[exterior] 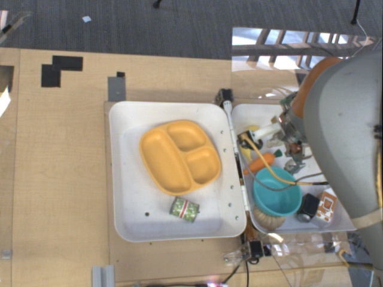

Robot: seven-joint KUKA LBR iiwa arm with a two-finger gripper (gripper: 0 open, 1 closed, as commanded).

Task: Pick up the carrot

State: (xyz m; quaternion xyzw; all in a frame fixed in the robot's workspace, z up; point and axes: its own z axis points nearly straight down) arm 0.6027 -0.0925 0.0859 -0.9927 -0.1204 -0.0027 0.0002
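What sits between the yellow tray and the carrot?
In the camera view, the left bin's white floor, then the bins' adjoining rims, separate the yellow tray from the carrot.

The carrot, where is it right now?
The carrot lies in the right bin, near its left wall, just above the teal bowl and left of the arm.

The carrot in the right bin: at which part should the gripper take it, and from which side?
Likely at the middle of the carrot, from above, fingers closing across its thin width. It lies flat and slanted. The teal bowl crowds its lower side and a yellow cable crosses it, so a side approach looks blocked. The gripper is close beside it.
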